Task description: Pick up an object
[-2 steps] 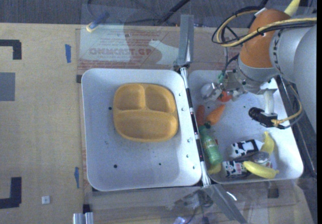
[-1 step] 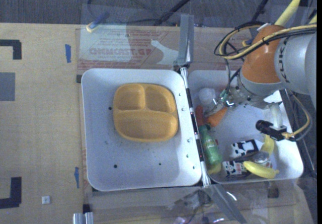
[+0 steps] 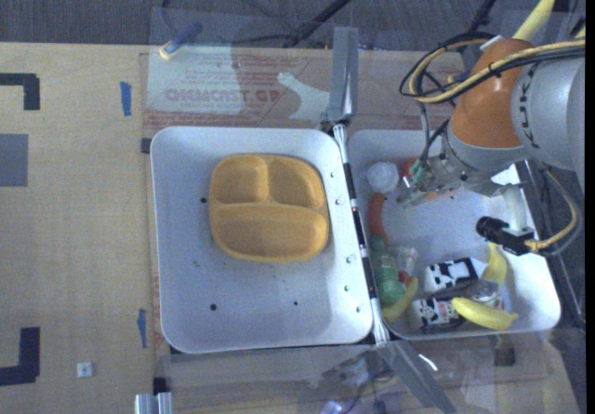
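camera view looks down on two white bins side by side. the left bin bears a yellow divided plate, lying flat, with three compartments: two small ones at the far side and one long one at the near side. it sits toward the far half of that bin, apart from the walls.

the right bin holds the clutter. a white round object lies near the far left corner, with a red-orange piece just below it along the left wall. further down that wall is a green object, and beside it a yellow-green curved piece. a black-and-white patterned item lies in the near half, a second patterned item just below it, and a yellow banana rests against the near right corner. another small yellow piece sits just above it.

the grey arm with its orange band reaches in over the far part of the right bin. the gripper hangs near the white round object; whether its claw is wide or narrow cannot be told, and nothing is seen held in it.
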{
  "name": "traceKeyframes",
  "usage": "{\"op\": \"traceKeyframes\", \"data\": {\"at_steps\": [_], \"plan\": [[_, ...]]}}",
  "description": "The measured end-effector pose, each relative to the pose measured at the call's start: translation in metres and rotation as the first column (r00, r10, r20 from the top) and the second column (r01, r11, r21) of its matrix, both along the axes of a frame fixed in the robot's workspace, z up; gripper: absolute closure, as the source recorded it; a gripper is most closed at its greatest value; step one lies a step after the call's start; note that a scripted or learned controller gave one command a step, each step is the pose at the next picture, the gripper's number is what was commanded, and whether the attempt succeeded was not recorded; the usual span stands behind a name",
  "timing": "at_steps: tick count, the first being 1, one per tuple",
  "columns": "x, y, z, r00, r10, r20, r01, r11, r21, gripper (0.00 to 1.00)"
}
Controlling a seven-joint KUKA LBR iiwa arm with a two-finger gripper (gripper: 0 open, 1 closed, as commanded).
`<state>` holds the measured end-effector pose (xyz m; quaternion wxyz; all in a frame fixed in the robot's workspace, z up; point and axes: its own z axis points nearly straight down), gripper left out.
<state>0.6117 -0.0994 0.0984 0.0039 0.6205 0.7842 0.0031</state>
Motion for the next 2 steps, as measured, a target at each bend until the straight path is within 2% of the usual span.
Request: {"op": "traceKeyframes", "data": {"at_steps": [1, 2], "plan": [[-0.063, 0.074, 0.086, 0.998, 0.063, -0.012, -0.063, 0.998, 0.001, 1.00], [-0.053, 0.139, 0.106, 0.999, -0.037, -0.008, 0.037, 0.999, 0.000, 1.00]]}}
